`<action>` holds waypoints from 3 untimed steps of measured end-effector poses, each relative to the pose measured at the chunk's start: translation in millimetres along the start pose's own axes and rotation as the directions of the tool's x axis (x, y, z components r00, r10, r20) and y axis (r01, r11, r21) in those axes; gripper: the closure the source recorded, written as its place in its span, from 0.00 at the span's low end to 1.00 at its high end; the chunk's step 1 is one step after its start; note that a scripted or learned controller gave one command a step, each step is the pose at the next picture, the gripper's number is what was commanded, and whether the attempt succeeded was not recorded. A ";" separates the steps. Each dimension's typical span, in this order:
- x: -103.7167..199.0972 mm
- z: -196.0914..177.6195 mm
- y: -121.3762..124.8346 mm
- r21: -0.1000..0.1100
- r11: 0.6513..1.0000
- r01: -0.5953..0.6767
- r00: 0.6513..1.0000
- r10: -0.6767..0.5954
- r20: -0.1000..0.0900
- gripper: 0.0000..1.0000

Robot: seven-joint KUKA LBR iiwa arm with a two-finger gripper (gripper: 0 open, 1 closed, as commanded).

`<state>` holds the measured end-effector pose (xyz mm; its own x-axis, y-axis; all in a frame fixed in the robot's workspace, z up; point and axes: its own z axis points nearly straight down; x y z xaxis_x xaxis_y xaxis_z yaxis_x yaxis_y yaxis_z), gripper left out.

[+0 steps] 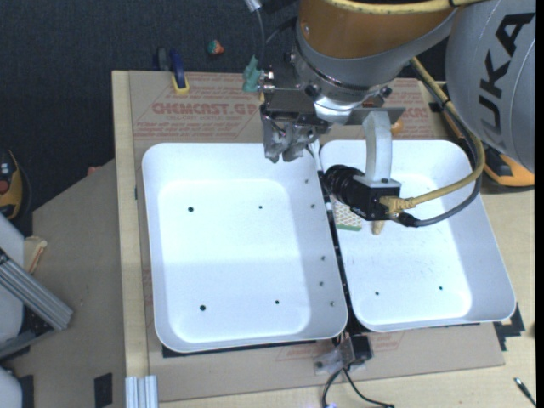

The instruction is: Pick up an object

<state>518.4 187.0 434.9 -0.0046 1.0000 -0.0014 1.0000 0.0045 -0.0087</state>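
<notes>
Grey metal, dull and blocky, the gripper (pixel 286 143) hangs over the far rim of the left bin (pixel 170 253), just beside the edge where that bin meets the right bin (pixel 476 253). How wide it stands cannot be told from this slant. Nearest to it, in the right bin and close against its left wall, lies a small flat object (pixel 347 219), pale with a fine greenish speckle and partly covered from above; both bins are smooth, glossy white with rounded corners, resting on a tan board (pixel 129 228) printed in red.
</notes>
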 end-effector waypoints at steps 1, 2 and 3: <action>-54.1 -7.9 -41.3 -0.004 1.000 -0.008 1.000 0.008 -0.001 1.00; 42.7 90.8 -39.9 0.000 1.000 0.003 1.000 -0.003 0.000 1.00; 38.4 75.0 -38.4 -0.010 1.000 -0.005 1.000 0.005 -0.003 1.00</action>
